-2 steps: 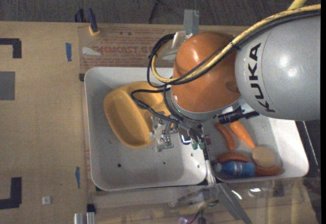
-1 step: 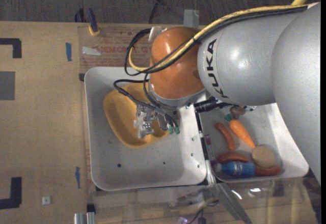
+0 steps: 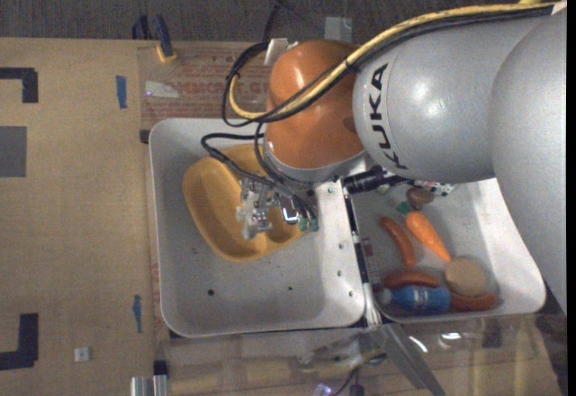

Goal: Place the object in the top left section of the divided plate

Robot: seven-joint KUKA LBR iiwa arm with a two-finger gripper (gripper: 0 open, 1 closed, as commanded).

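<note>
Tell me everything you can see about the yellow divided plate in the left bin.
The yellow divided plate lies flat on the floor of the left bin, in its upper half. It looks like smooth, matte plastic with a rounded outline and a raised rim; a ridge separating sections is visible near its top right. The gripper hangs directly over its right part and the arm's orange band covers its upper right edge, so that part is hidden. What the visible sections hold cannot be made out.

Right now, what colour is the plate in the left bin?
Yellow plate, clearest in the camera view.
</note>
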